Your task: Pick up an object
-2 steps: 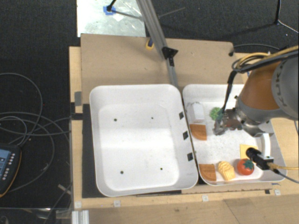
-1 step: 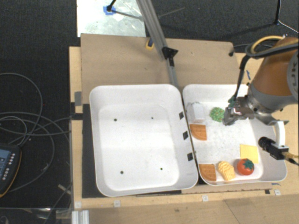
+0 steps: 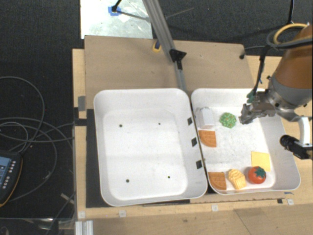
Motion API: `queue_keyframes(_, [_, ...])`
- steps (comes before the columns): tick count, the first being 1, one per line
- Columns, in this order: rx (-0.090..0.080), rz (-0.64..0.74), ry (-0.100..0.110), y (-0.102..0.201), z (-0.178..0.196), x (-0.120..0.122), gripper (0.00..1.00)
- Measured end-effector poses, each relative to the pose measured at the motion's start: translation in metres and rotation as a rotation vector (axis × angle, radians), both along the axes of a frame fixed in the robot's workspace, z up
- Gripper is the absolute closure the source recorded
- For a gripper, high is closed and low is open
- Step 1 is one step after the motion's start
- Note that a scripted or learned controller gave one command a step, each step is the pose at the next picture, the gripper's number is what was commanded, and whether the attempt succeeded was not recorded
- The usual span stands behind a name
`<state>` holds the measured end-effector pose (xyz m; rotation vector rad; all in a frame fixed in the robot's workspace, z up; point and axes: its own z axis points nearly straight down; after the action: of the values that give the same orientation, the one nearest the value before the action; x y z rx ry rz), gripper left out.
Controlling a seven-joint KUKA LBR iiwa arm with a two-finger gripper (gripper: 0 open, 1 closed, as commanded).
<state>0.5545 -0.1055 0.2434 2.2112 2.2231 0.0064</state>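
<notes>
The gripper hangs over the right bin with nothing seen between its fingers, whose spread I cannot tell, and the nearest pick, a round green piece, lies just to its left on the bin floor.

Green bumpy ball in right bin's upper part; loose on floor; beside white block.
</notes>
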Motion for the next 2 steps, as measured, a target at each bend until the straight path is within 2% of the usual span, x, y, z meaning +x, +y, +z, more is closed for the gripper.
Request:
queue_keyframes(1, [0.004,0.006,0.003,0.056,0.007,0.023,1.00])
queue_keyframes(2, [0.003,0.005,0.003,0.099,0.004,0.051,1.00])
